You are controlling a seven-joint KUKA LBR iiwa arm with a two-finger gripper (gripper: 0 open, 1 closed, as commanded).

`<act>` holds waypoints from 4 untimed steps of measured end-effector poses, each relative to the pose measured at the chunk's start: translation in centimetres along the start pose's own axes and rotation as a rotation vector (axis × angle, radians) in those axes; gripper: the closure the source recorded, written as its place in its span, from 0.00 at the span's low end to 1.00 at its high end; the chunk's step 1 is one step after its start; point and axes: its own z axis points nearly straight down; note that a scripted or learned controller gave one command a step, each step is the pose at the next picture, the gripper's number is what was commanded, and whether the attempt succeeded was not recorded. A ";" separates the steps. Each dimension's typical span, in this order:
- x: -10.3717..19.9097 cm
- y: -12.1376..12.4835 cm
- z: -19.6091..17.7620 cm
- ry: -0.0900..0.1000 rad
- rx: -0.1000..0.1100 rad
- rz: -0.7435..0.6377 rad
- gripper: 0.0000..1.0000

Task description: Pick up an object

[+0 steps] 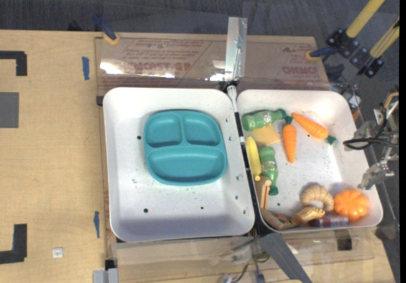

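On the worktop (44,148) two white bins stand side by side, and I take the small carrot (289,141), lying nearly lengthwise in the right bin (330,99), as the landmark. A second, longer carrot (310,125) lies just right of it and a little further back, tilted, and their upper ends are near each other. Just left of the small carrot there is a green toy (262,119) with a pale yellow piece (268,136) under it, and further left a yellow banana (252,156) lies along the bin's wall. In front of the small carrot, toward the near rim, are a beige croissant (317,195) and an orange pumpkin (351,204), close together. Far left of the small carrot, a teal divided plate (184,146) lies alone in the left bin (120,167). The hand (375,174) is right of the small carrot, at the outer rim of the right bin, apart from all toys. I cannot tell how far it is open, and nothing is seen in it.
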 end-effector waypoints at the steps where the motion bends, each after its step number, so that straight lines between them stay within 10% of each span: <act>1: 1.1 2.0 11.7 0.003 -0.003 -0.233 0.00; 2: -1.3 0.5 15.5 -0.007 0.002 -0.202 0.00; 4: -10.8 6.0 15.5 -0.008 0.003 -0.353 0.00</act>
